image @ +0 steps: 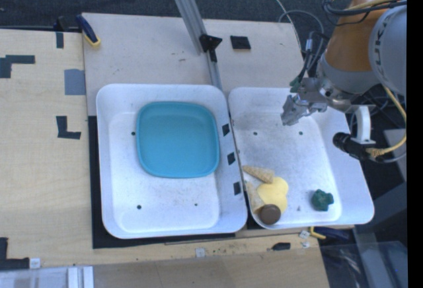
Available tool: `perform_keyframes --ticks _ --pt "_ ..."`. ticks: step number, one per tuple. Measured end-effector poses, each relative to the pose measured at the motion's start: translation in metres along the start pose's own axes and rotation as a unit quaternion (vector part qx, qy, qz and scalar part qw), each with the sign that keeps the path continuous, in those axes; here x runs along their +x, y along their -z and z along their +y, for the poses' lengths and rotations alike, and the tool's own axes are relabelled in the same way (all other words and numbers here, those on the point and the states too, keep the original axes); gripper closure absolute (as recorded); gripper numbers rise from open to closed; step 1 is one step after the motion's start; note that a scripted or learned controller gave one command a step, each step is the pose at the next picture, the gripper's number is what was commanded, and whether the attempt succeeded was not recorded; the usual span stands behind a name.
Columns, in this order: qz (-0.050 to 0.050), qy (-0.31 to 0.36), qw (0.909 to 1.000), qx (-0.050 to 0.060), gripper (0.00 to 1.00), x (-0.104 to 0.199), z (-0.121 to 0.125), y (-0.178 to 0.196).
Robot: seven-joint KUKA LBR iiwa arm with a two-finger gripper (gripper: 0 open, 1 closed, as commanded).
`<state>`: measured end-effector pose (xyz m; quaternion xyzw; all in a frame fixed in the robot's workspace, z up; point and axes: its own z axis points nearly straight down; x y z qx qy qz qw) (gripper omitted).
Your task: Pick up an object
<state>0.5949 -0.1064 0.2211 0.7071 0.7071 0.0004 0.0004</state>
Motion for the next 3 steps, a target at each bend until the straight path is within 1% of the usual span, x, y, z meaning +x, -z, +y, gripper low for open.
perform_keyframes --ticks 2,3 --pt "0.0 0.002 1.0 0.001 1.0 0.095 -0.017 -0.014" --pt "0.001 0.003 1.0 0.001 1.0 0.153 -0.025 -0.001"
